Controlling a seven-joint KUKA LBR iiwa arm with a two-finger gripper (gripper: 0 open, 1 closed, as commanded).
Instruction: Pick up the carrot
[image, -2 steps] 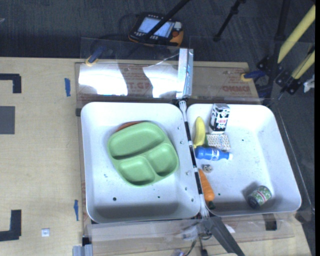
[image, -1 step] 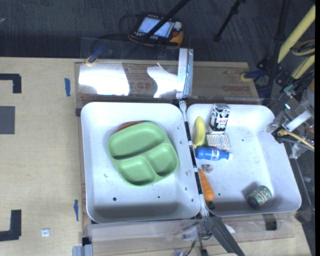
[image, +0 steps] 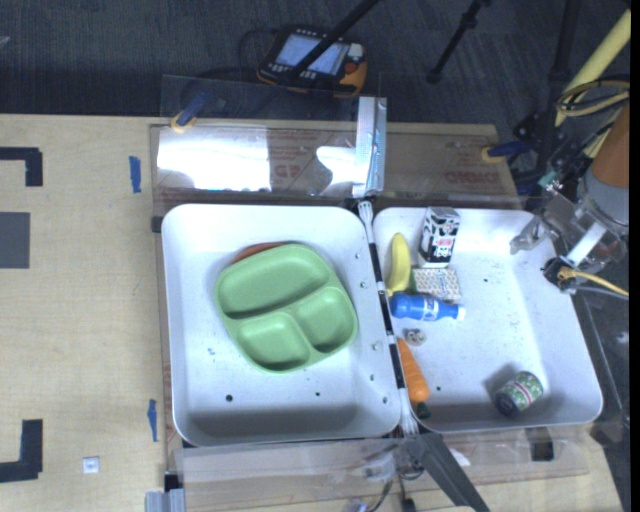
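Orange tapered carrot (image: 411, 369) at lower centre against right white bin's (image: 560, 340) left wall, grey pincer (image: 570, 245) at right edge, its state impossible to tell

This is a robotics lab or test cell, not a home. A pale plywood table (image: 80, 300) carries black corner marks and strips of blue tape (image: 134, 173), the sort used to fix positions. Two shallow white bins (image: 190, 300) sit side by side at the middle of the frame, fenced at the back by a clear plastic sheet (image: 260, 150). A handheld control pendant (image: 310, 58) lies on dark carpet at the top, near tripod legs. Yellow and black cables (image: 590, 70) crowd the upper right beside grey machine parts.
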